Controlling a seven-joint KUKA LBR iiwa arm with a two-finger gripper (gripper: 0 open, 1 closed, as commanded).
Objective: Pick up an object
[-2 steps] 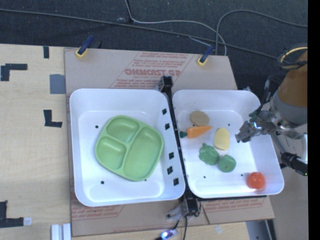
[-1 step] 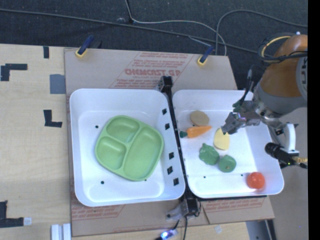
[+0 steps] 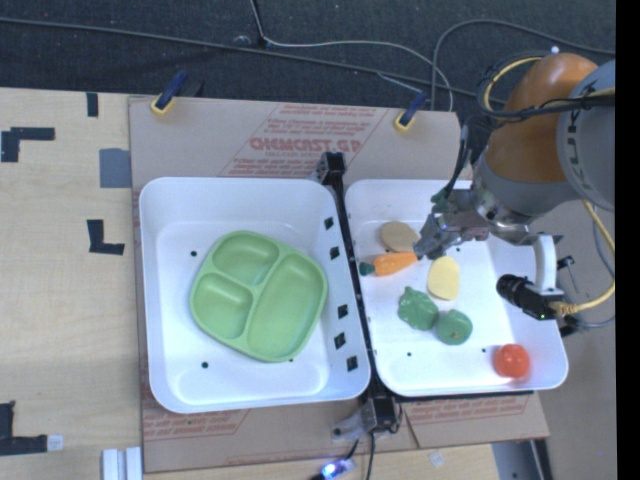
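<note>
While the gripper hangs over the right bin, finger state indiscernible: carrot by left wall, just beside it; tomato at near-right corner.

Landmark: divider between the two bins.

Left of divider: left bin, holding a compartment plate, tilted, roughly mid-bin.

Right of divider: right bin. In it, just beside the divider, a carrot; behind the carrot, a potato. Further right, a lemon, near the carrot's tip. In front of these, a broccoli piece touching a round fruit. Farthest from the divider, front right corner, a tomato.

Gripper is over the right bin, between potato and lemon.
</note>
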